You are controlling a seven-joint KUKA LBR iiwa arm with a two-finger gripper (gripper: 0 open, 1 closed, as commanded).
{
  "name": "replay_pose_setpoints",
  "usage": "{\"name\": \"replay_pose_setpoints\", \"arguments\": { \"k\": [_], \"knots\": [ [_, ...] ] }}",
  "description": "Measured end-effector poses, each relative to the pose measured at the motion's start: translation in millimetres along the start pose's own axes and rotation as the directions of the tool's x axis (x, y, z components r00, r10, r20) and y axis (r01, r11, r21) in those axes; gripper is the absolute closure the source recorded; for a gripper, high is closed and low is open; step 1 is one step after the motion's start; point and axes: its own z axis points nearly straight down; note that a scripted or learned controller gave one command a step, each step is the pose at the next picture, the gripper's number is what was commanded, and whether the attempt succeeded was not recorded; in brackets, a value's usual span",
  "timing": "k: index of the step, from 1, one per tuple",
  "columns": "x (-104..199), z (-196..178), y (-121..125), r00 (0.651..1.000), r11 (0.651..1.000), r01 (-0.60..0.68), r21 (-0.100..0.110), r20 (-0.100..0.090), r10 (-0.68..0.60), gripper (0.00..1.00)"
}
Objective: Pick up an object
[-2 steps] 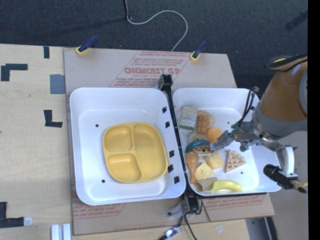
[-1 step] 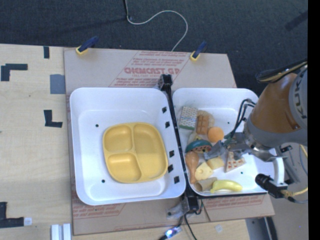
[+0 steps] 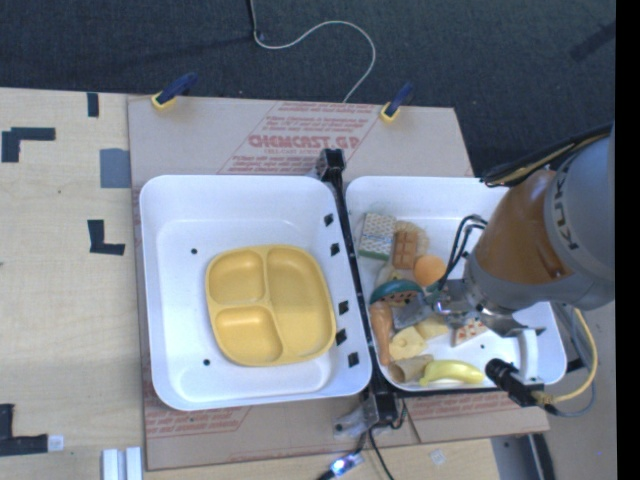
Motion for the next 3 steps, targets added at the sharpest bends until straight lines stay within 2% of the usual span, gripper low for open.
{"name": "replay_pose_setpoints", "arguments": {
  "k": [1, 2, 3],
  "knots": [
    [-2, 3, 0, 1.0, 1.0, -0.001, 0.001, -0.001, 0.001, 0.0],
    [-1, -6, 0, 1.0, 1.0, 0.0, 0.002, -0.003, 0.0, 1.0],
    [0, -60, 11, 1.0, 1.0, 0.002, -0.001, -0.005, -0.002, 1.0]
  ]
}}
